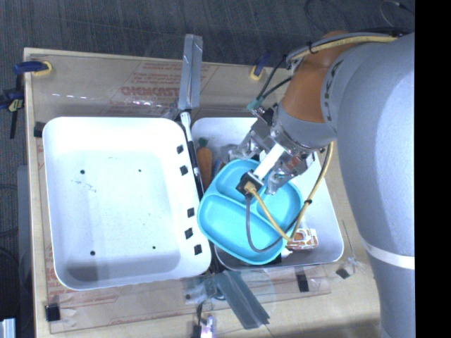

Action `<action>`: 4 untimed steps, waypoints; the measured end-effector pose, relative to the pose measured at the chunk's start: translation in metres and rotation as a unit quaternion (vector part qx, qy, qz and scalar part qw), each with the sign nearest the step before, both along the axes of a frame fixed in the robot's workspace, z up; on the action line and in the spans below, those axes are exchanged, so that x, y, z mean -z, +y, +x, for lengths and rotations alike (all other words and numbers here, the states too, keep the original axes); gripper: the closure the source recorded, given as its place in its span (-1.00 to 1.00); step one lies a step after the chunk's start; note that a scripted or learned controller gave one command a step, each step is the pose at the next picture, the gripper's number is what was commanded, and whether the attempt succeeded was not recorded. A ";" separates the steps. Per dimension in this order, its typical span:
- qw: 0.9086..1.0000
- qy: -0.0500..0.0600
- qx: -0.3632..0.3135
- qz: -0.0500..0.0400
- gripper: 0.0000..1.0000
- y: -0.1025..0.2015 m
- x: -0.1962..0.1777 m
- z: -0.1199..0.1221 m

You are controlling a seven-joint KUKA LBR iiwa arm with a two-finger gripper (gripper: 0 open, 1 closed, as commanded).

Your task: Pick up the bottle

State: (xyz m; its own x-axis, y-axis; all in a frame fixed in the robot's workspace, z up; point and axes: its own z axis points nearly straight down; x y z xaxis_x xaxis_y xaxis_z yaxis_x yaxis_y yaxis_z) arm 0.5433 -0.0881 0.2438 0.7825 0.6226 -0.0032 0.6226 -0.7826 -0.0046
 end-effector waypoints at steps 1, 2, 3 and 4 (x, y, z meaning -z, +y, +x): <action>0.989 -0.021 0.144 -0.001 1.00 0.008 -0.030 -0.040; 1.000 -0.008 -0.028 0.000 1.00 0.015 -0.045 -0.063; 0.999 0.001 0.046 0.000 1.00 -0.017 -0.110 -0.059; 0.999 0.001 0.044 0.000 1.00 0.028 -0.147 -0.057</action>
